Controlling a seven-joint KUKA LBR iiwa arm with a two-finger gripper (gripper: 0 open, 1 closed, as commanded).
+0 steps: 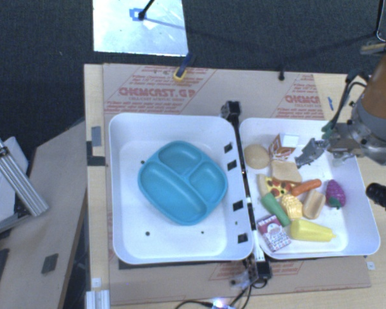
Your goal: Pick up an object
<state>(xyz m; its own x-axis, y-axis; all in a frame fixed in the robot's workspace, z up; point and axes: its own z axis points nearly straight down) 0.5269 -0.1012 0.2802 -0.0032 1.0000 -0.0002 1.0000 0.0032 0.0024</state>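
step: approach, nothing lifted yet
gripper [311, 152]: above right bin [367, 192], jaws look parted, nothing between them
toys: pile just below-left of tips; carrot [305, 187] closest, grapes [335, 192] beside it
next: descend onto carrot, close, lift clear

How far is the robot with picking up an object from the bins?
Nothing looks picked yet: the toy foods, such as the carrot and the purple grapes, lie in the right bin, and the blue plate lies in the left bin. The gripper hangs over the right bin with nothing visible between its fingers. Grasping and lifting are left.
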